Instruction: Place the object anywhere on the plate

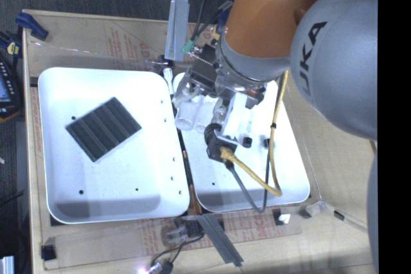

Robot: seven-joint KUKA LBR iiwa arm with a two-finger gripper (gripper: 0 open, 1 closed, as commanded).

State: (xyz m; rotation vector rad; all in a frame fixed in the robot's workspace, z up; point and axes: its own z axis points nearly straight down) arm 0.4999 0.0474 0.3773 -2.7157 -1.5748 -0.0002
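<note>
On the bench, two white bins (58, 202); one dark ribbed plate (103, 128).

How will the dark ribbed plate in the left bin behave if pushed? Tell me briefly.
The plate lies flat with straight edges, so it is probably stiff and unlikely to tip or roll. On the smooth left bin floor it would likely slide. It looks thin, so perhaps light.
</note>
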